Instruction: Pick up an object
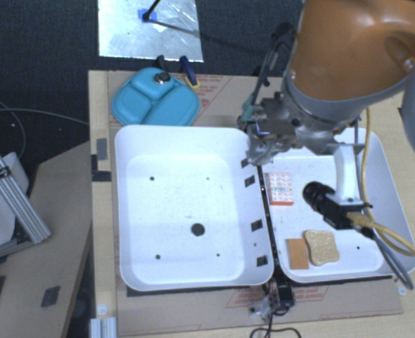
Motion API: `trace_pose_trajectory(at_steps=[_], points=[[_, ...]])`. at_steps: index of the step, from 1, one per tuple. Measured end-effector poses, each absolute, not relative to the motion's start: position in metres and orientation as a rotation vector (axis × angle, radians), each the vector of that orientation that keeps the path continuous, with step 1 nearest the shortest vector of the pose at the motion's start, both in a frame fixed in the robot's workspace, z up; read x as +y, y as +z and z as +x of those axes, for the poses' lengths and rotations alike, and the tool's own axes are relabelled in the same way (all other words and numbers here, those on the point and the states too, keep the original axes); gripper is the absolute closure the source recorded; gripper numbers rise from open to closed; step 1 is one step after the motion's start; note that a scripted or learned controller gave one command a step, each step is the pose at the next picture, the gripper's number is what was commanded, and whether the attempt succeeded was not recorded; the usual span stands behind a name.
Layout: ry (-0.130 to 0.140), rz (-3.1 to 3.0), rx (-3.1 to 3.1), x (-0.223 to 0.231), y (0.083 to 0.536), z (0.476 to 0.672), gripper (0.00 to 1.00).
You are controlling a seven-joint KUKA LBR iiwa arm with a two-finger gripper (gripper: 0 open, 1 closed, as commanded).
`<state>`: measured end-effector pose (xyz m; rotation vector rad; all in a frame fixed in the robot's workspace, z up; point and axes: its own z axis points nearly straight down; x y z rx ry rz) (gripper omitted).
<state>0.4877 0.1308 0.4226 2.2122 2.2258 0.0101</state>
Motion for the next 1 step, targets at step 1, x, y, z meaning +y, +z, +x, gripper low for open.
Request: trace_pose_trajectory(at_steps=[1], points=[[0.014, 2.206, 2.23, 0.1312, 0.4333, 0.4883, 1.0]])
